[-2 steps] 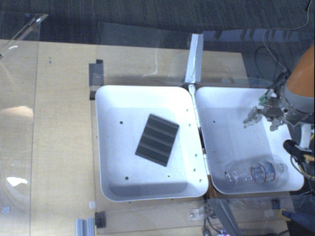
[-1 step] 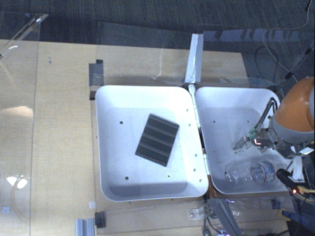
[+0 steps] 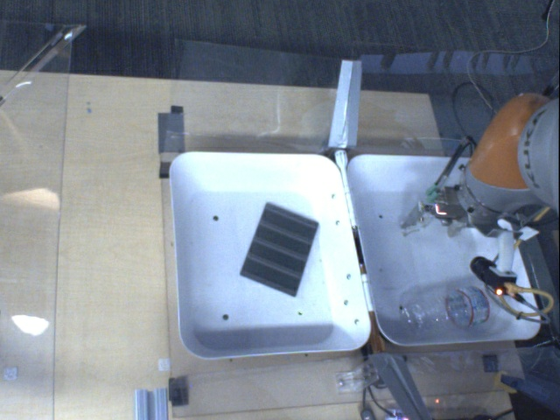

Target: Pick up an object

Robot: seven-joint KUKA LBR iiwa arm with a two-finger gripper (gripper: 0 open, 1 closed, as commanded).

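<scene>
The task names no particular object, and two candidates lie in the bins. A clear, see-through plastic cup (image 3: 444,308) lies on its side at the lower right of the frame, on the floor of the right-hand white bin (image 3: 385,234), near that bin's lower wall. A dark grey, ribbed rectangular block (image 3: 280,248) lies flat and turned at an angle near the middle of the left-hand white bin (image 3: 201,191), well apart from the cup and from the arm.

The gripper (image 3: 429,210) sits in the upper part of the right bin, at the end of the grey arm with its orange band (image 3: 503,151), which reaches in from the right edge of the frame. It is above the cup in the picture and apart from it, with bare bin floor between them. Whether the tool is spread or closed I cannot tell; its tip is small and cluttered with cables and a small lit spot. Nothing shows in its grasp.

Judging from this, the pick is not yet done: both objects rest on the bin floors, untouched. What is left looks like the whole grasp: lining up over one object, most likely the nearby cup, going down, closing on it and lifting it clear.
</scene>
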